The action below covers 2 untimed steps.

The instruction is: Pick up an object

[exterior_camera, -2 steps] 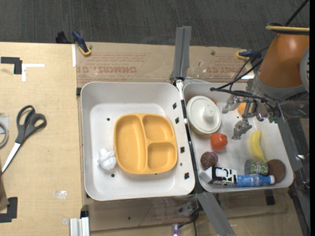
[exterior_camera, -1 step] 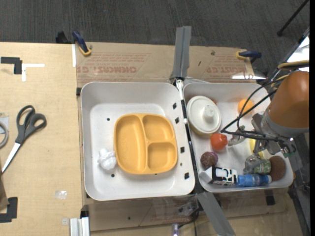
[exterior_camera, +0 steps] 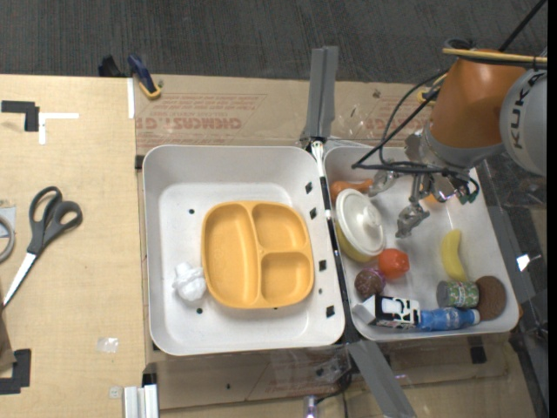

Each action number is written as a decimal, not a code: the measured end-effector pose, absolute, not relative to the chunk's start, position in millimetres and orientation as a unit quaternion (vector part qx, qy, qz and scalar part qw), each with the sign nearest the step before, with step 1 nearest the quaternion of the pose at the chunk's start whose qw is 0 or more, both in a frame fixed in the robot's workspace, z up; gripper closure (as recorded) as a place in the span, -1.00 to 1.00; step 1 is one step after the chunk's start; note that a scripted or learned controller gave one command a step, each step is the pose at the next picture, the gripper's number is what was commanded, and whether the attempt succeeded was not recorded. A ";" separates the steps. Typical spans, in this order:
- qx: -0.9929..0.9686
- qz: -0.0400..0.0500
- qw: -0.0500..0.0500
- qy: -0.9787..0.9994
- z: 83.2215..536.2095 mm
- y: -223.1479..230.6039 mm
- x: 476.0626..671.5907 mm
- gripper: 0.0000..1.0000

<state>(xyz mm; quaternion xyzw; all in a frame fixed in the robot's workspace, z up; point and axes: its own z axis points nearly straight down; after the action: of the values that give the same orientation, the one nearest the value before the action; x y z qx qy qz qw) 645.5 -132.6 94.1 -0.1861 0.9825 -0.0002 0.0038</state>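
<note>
The claw (exterior_camera: 412, 220) hangs over the far half of the right bin (exterior_camera: 503, 249); whether its fingers are apart or together cannot be told, and nothing shows between them. Just beside it lies a tilted bowl (exterior_camera: 359, 225), with a banana (exterior_camera: 451, 253) on its other side. Along the bin's near edge lie a tomato (exterior_camera: 393, 263), a can (exterior_camera: 458, 294) and a bottle (exterior_camera: 435, 320). The left bin (exterior_camera: 165, 259) holds a yellow divided plate (exterior_camera: 258, 253) and a white wad (exterior_camera: 188, 280). Scissors (exterior_camera: 42, 229) rest at the table's (exterior_camera: 70, 338) left edge.

Mirrored print runs across the cardboard sheet (exterior_camera: 218, 111) at upper centre of the frame; its letters are too faint to read surely. Partial white letters, seemingly "KU", mark the arm (exterior_camera: 522, 120) at far right.
</note>
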 end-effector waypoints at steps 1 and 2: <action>-0.226 -0.001 0.002 0.974 93.3 -203.0 550.7 -1.00; -0.201 -0.012 0.023 0.979 103.5 -185.1 501.3 -1.00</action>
<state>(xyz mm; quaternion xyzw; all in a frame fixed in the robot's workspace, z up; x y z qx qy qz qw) 501.3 -185.1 103.5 -0.2010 0.9792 -0.0118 0.0230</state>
